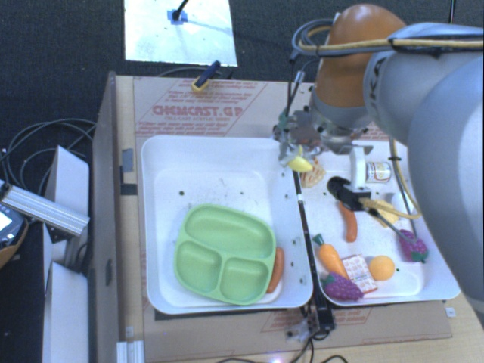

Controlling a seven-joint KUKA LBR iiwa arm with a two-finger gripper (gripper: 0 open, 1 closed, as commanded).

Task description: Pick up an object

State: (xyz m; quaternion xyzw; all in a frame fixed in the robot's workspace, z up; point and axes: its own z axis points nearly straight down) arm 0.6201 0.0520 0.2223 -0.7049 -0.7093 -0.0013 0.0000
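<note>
Small yellow toy (pixel 300 162), banana-like: curved, directly under the gripper (pixel 296 156), at the right bin's upper-left corner beside the divider; grip on it unclear.

Light is bright and even, falling from above. The two white bins (pixel 219 165) are close to overexposed, their walls washed pale with only soft shadow along the inner rims. A metal sheet (pixel 178 21) at the top glares almost white. The dark floor (pixel 53 51) around the counter (pixel 227 100) swallows detail. The green tray (pixel 224 254) casts hardly any shadow. The arm (pixel 423 82) looms large and slightly soft, perhaps too near for focus. Grain and low resolution blur small toys.
</note>
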